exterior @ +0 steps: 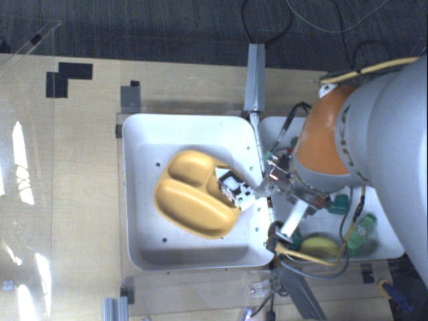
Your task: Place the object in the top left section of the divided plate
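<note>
The yellow divided plate [194, 196] lies in the left white bin [144, 172], tilted a little, its sections showing as rounded lobes – one far-centre, a long one along the near-left side. The tool [235, 191] hangs over the plate's right edge, reaching across the wall between the two bins because the arm [374, 132] stands over the right bin [391, 243]. Whether the tool is apart or together, I cannot tell – the view is too coarse there. A small black-and-white object [231, 184] sits at the tool's tip, on or just above the plate's right side; held or only touched, unclear. Judgement: it is not yet in the top left section. A yellow-green fruit-like item [319, 247] and a green item [359, 233] rest in the right bin, unrelated to the step.
</note>
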